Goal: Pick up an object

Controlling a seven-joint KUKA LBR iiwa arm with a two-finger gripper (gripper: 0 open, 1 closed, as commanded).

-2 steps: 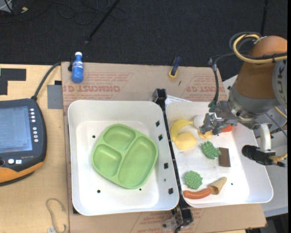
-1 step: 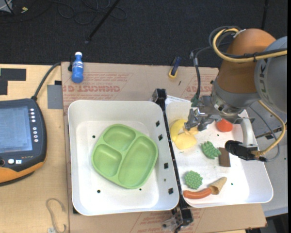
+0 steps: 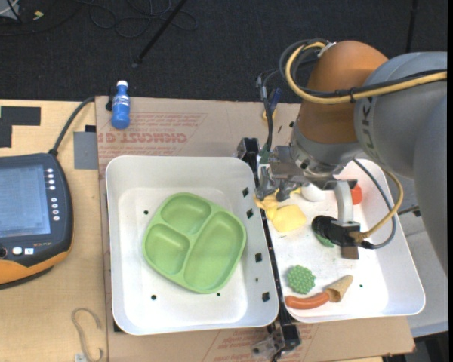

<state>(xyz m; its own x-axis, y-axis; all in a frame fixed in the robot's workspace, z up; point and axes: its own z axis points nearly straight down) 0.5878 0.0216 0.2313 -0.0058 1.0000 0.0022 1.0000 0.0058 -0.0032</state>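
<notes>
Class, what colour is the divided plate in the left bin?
Light green, seen clearly in the camera view: the divided plate.

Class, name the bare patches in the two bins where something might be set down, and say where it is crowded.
Left bin: strips around the green plate. Right bin: patch right of the cone. Crowded: around the pincer.

A robotics lab. A grey and orange arm (image 3: 362, 104) hangs over 2 white bins (image 3: 121, 202) set on cardboard (image 3: 174, 130). A teach pendant (image 3: 23, 213) lies at the left, loose cables (image 3: 98, 6) cross the dark floor behind, and toy food (image 3: 302, 279) fills the right bin.
</notes>
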